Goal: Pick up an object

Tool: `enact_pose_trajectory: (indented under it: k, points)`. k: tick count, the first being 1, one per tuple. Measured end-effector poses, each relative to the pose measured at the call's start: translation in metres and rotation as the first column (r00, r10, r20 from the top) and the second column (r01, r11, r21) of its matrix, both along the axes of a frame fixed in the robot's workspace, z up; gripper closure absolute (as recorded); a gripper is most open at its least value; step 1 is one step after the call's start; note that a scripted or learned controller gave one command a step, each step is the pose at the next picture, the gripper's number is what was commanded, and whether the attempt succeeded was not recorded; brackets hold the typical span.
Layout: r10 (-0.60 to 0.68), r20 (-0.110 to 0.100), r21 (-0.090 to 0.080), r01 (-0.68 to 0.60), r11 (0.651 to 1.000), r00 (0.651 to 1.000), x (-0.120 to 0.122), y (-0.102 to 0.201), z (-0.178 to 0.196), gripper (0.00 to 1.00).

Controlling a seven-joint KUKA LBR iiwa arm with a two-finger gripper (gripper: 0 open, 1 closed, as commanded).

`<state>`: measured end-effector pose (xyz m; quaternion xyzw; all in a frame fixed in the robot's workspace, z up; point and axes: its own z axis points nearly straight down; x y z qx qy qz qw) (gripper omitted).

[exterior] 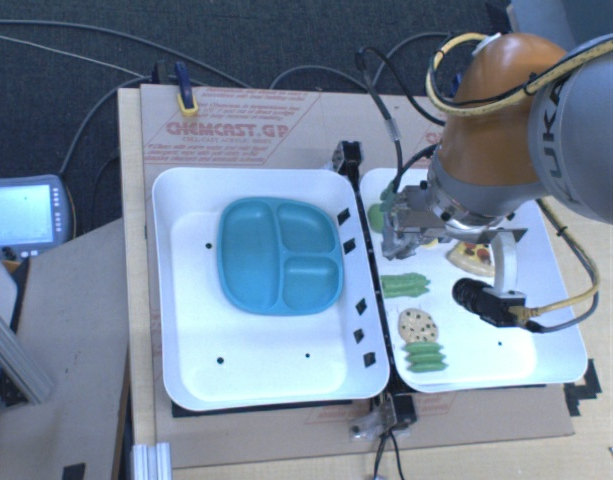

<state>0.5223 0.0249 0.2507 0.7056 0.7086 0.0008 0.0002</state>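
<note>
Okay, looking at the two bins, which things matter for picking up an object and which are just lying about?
For the job:
gripper, low over the right bin
green pod
cookie
green leaf piece
pizza slice

Lying about:
blue plate in the left bin
small screen at left
cables behind the bench

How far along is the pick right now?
Done: the gripper is down over the right bin, near its upper left. In hand: nothing visibly held. Left: the grasp and lift; the green pod, cookie and pizza slice lie in the bin.
</note>
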Motion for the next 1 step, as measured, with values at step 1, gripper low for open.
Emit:
enact_pose_trajectory:
  k: [1]
  points:
    - [-0.002,-0.005,0.000,0.002,1.000,1.000,-0.0015,0.0472,-0.0099,1.00]
